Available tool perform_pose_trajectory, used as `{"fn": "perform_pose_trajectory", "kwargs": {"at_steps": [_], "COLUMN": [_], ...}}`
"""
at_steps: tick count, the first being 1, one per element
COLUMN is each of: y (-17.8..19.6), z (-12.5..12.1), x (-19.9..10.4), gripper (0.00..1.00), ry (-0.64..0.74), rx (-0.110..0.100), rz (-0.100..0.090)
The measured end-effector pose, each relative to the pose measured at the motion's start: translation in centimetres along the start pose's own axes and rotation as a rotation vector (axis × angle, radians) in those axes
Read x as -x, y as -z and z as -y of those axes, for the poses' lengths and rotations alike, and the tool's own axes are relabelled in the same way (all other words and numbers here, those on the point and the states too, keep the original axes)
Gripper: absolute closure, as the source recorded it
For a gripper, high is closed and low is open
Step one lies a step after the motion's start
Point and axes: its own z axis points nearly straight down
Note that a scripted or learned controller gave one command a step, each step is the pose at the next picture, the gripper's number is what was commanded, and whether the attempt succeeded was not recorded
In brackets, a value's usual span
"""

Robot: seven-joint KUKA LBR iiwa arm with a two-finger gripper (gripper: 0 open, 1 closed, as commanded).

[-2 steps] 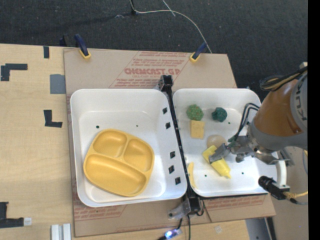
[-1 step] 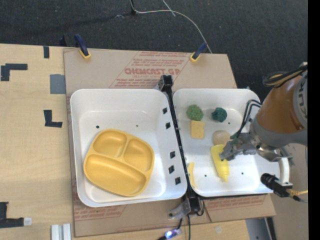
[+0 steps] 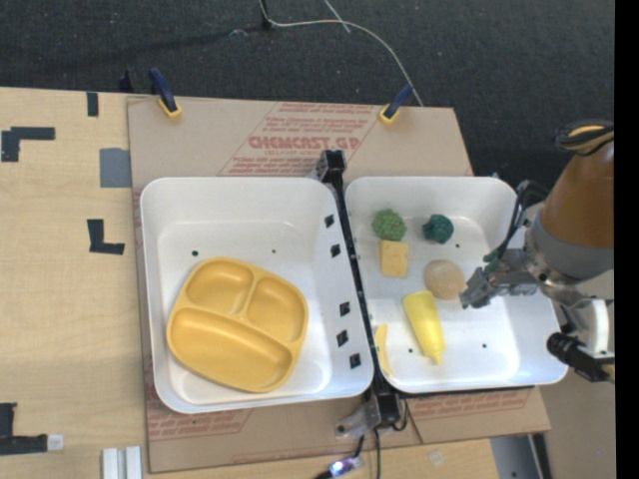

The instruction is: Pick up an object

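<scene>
One yellow tray point(image 3: 238, 323); five small items; one pincer point(image 3: 477, 294).

Bright, even overhead light — white bins point(image 3: 250, 193) near glare, with soft shadows inside their walls; the dark floor point(image 3: 479, 28) at twelve o'clock looks grainy, slightly soft.

Mostly smooth plastic on matt cardboard and wood.
Both bins, left bin point(image 3: 160, 267) and right bin point(image 3: 499, 352), look like smooth white plastic with a slight sheen. Yellow divided tray point(image 3: 238, 322): glossy moulded plastic. Brown cardboard sheet point(image 3: 290, 143) under the bins, matt, printed red lettering. Light wood-look bench top point(image 3: 60, 317), matt. Dark floor point(image 3: 120, 18) at top of frame looks like rough carpet. Green lump point(image 3: 389, 225) bumpy, rough; yellow piece point(image 3: 425, 325) smooth, shiny. Arm shell point(image 3: 584, 203) glossy orange.
</scene>
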Motion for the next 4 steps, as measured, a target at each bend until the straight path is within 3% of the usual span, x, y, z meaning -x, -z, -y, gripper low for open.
{"fn": "perform_pose_trajectory", "kwargs": {"at_steps": [1, 2, 4], "y": [5.8, 7.1, 5.5], "z": [-1.0, -1.1, -5.1], "x": [0.0, 0.0, -10.8], "gripper": [1.0, 1.0, 1.0], "ry": [0.002, 0.002, 0.008], "rx": [0.001, -0.003, -0.004], "rz": [0.0, -0.001, -0.004]}}
